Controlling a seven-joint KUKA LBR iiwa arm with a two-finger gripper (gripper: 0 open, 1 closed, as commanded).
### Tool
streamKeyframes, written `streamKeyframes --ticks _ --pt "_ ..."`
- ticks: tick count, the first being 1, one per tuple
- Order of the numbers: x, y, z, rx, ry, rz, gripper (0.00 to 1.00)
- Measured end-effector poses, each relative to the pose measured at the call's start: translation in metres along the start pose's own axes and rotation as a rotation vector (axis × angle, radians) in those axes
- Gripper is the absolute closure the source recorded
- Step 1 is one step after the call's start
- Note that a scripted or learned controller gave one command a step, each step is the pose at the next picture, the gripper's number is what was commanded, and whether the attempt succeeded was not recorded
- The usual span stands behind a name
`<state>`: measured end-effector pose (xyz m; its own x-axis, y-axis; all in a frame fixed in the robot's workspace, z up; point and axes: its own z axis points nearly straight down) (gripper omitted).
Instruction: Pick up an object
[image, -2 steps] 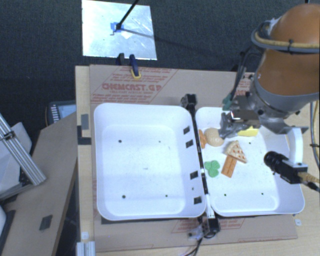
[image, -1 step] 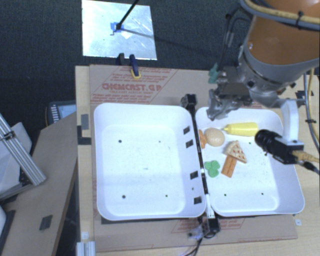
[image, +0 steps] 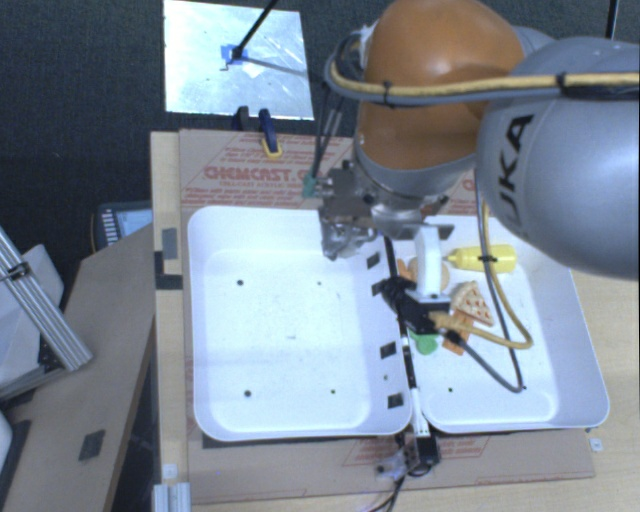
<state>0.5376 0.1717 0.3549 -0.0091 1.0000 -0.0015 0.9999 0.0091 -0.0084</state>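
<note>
Approach step: the gripper (image: 343, 238) hangs just left of the right bin (image: 560, 400), by its far end. I cannot tell how wide it stands or whether it holds anything. A bottle (image: 482, 260) and a pizza slice (image: 472, 300) lie in that bin. The next move likely calls for shifting over one of them and descending.

Two white bins counted: left bin (image: 280, 330), right bin (image: 540, 385). One yellow bottle (image: 488, 260). One pizza slice (image: 472, 300). One green piece (image: 427, 345). Two small orange bits, though blurred: upper orange bit (image: 407, 267), lower orange bit (image: 452, 347). One cardboard sheet (image: 250, 172) under both. Two clips at its far edge: blue clip (image: 268, 130), black clip (image: 241, 117). Small things altogether: five.
</note>
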Motion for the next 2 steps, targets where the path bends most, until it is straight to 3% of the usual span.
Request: streamKeyframes --ticks 1,2 --pt "-0.06 -0.053 -0.005 -0.007 0.001 0.012 1.0" --pt "-0.03 -0.051 -0.047 -0.014 0.004 0.003 1.0"
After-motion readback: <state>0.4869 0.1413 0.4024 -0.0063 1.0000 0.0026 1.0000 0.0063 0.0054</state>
